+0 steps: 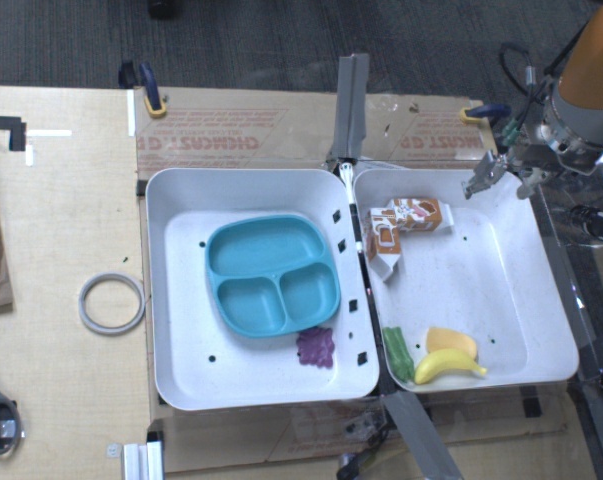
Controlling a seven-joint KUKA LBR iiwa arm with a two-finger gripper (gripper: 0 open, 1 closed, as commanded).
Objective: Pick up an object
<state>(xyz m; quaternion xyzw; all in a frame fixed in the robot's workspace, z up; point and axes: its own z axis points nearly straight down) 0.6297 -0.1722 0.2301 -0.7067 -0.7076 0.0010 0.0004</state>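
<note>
While poised above the far right corner of the right bin (541,268), gripper (484,180) at the end of the grey arm (571,118), orange band above the wrist; state of the tool impossible to tell from this slant, nothing seen held.

Against the right bin's left wall, toward its far edge: a crumpled orange, brown and white snack packet (406,223), folded into an L, 1 limb lying flat toward the bin's middle, the other bent down along the wall. Well apart from the gripper.

Near the right bin's near edge: a yellow banana (449,368), curved, touching an orange-yellow wedge-shaped piece (451,342) just behind it. Beside them at the near left corner, a green elongated item (398,353), slightly tilted.

Filling the middle of the left bin (171,268): a blue tray (273,275) with 3 compartments, set at a slant. Just off its near right corner, a purple grape cluster (317,347).

On the bench (61,218), left of both bins: a pale ring (112,302).
</note>
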